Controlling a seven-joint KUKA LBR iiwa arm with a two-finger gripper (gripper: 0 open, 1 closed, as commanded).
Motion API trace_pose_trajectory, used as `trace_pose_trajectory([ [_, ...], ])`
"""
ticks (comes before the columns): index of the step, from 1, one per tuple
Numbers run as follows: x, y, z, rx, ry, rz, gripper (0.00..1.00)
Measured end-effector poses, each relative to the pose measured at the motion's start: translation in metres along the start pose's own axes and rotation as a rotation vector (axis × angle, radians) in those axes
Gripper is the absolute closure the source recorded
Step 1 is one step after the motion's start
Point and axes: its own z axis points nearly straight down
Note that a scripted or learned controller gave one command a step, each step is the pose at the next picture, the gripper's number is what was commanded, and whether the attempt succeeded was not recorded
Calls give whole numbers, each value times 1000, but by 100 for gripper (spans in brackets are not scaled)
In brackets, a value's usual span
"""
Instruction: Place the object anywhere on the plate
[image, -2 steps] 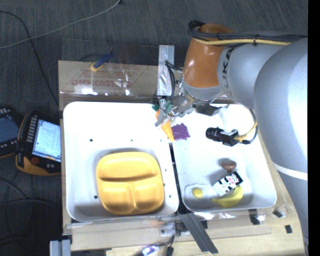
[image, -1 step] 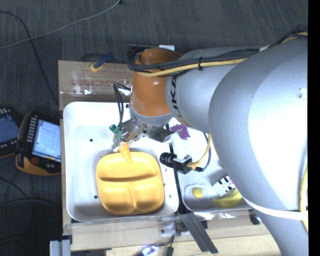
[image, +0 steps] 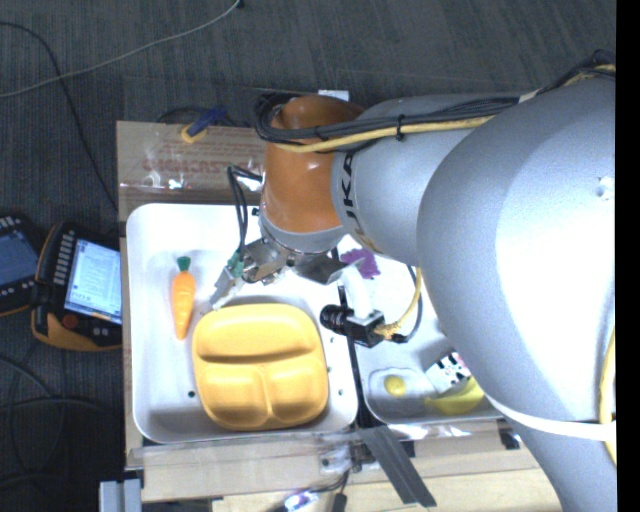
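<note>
Carrot (image: 183, 300) lies in white bin (image: 145, 330) beside yellow plate (image: 262, 365), dark carpet (image: 60, 120) around.

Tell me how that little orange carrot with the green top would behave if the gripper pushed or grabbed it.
The small orange carrot with a green top looks like moulded plastic, so probably stiff and light. Its rounded, tapered body lies flat in the left white bin, so a sideways push might roll it. A glossy skin could slip between fingers.

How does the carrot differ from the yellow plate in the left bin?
The carrot is orange with a green top, while the plate is plain yellow. The carrot is small and slim; the plate is broad with compartments. The carrot lies apart, left of the plate. Both rest in the left bin.
</note>
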Motion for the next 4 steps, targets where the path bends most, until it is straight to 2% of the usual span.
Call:
trace_pose_trajectory([
  [1,-39,-121,-14,2,0,296,0],
  [2,-39,-121,-14,2,0,296,0],
  [3,-38,-120,-23,4,2,294,100],
  [4,-63,-87,-14,0,1,270,100],
])
